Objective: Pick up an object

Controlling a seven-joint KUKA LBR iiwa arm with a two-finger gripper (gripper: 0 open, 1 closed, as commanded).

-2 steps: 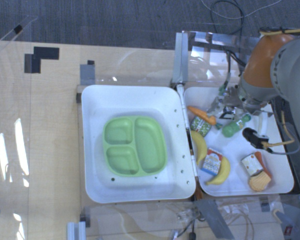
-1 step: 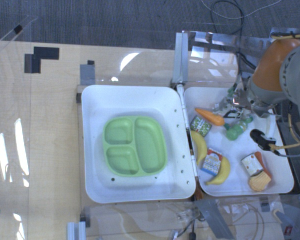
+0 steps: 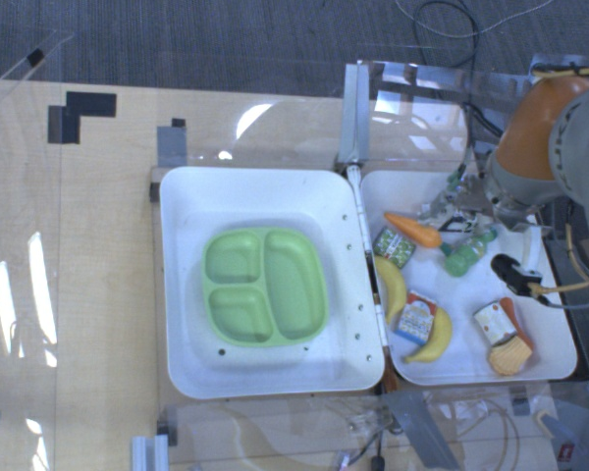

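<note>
Several items crowded in right bin [image 3: 560, 361], right of frame: carrot [image 3: 413, 230], green bottle [image 3: 465, 254], bananas [image 3: 393, 287]. End effector [image 3: 461, 207] low beside carrot, finger state impossible to tell. Risk: nudging neighbours, closing on nothing

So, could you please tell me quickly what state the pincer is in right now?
Pincer: low over the right bin, near the carrot and a green item; open or closed cannot be told.
</note>
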